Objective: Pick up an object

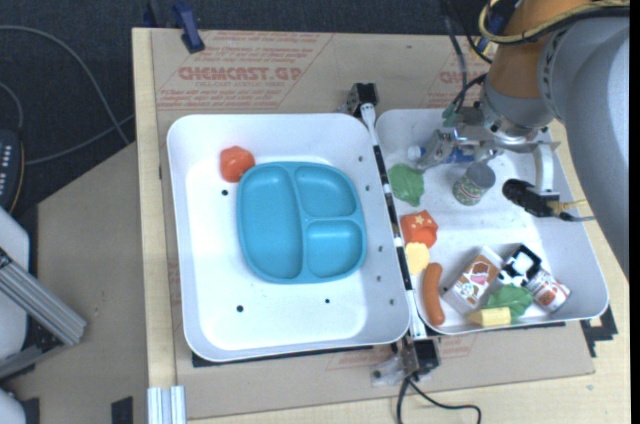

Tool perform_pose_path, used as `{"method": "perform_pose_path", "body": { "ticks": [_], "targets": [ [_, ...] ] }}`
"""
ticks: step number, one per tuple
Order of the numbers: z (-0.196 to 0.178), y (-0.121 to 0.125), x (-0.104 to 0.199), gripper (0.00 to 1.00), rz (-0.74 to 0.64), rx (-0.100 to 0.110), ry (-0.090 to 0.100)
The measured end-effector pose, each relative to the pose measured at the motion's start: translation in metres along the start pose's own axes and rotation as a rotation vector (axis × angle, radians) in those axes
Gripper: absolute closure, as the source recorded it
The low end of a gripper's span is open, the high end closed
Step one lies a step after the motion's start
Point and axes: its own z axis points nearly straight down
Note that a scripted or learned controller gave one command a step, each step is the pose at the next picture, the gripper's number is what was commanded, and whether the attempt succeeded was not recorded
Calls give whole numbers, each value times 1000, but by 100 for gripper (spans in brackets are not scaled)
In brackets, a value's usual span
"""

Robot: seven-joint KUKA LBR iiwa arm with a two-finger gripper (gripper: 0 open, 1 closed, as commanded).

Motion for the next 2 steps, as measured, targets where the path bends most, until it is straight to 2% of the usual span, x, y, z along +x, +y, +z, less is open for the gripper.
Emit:
{"method": "perform_pose_path", "body": {
  "ticks": [1,2],
  "targets": [
    [-1,-85,-66,0,-3,-34,-2],
    [2,-164,-82,0,-3,-36,0]
  ]
}}
